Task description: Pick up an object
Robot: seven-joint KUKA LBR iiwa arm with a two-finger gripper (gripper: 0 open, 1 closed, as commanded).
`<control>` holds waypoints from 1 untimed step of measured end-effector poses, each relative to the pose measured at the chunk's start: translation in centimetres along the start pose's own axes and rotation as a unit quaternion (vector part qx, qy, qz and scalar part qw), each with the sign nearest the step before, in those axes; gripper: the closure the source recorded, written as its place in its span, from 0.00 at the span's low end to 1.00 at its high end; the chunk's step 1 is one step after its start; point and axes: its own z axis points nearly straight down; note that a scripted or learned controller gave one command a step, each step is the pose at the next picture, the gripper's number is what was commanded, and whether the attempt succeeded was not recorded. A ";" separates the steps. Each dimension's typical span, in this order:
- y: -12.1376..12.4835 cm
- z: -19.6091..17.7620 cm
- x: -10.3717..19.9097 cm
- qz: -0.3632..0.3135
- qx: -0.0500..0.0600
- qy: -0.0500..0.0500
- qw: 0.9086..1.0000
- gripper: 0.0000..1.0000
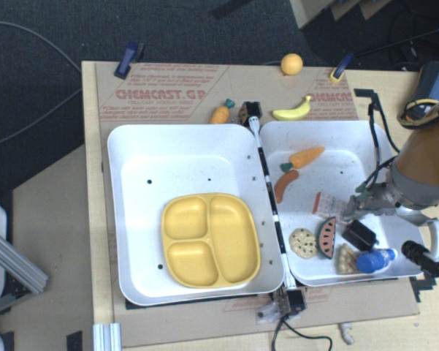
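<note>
Overhead view of the bench. The left shallow white plastic bin (131,196) carries a yellow three-compartment plastic tray (210,238). The right shallow white plastic bin (336,141) collects the candidates for picking: an orange toy carrot (305,156), a brown toy sausage (284,185), a round speckled cookie (303,243), a watermelon slice (326,238) and a blue bottle (375,259). The arm's gripper (350,209) hangs low just above the slice, probably lining up a grasp; the state of the jaws cannot be told.
</note>
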 end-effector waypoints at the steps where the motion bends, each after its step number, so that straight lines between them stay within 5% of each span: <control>1: 0.0 0.0 0.0 0.000 0.000 0.000 1.000 0.00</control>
